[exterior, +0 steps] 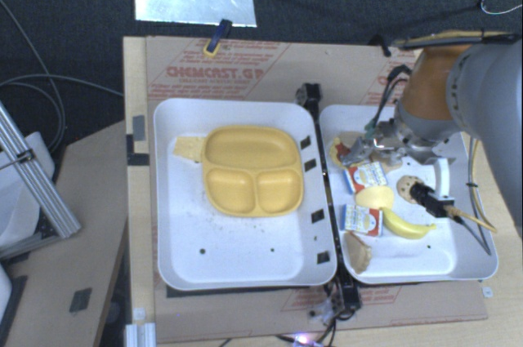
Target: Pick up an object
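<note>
The gripper (369, 148) hangs low in the right bin (470, 260), its state hidden, with the banana (406, 224) at five o'clock, long axis lying ten-to-four.

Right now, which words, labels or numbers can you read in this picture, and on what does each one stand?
"CHEMCAST" then roughly "GP", red print, seen upside down on the brown board behind the left bin.
More red print on the board at the front edge: too blurred to read.
Red-and-white packets in the right bin: printed, too small to read.
</note>
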Robot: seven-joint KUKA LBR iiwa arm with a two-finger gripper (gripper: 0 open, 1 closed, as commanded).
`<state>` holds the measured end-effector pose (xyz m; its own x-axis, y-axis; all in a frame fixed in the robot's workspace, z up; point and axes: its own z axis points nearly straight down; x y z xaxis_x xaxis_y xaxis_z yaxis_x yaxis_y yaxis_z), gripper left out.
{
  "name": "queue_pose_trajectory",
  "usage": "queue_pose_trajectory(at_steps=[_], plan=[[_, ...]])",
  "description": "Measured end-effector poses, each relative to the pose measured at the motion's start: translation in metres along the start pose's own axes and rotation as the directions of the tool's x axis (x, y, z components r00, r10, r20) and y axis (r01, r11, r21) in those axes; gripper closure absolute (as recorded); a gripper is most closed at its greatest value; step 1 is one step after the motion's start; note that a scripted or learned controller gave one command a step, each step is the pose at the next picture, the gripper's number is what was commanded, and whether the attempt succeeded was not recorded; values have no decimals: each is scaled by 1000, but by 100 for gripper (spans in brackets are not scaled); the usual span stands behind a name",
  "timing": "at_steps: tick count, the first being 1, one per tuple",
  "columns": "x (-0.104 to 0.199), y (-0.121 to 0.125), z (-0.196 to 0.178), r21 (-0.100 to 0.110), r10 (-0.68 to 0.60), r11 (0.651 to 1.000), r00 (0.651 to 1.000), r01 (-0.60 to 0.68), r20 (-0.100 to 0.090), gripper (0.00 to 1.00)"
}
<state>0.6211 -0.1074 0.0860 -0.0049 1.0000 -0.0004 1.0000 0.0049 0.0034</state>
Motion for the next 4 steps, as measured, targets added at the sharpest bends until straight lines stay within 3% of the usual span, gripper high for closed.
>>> queue_pose_trajectory(at_steps=[1,2,3,4], plan=[[23,36,-2,-5,-2,1000,1000,2,1,0],[22,38,-16,-16,-2,1000,1000,2,2,100],[22,37,-15,-13,-2,1000,1000,2,1,0],[24,16,-2,-10,3,1000,1000,-3,3,0]])
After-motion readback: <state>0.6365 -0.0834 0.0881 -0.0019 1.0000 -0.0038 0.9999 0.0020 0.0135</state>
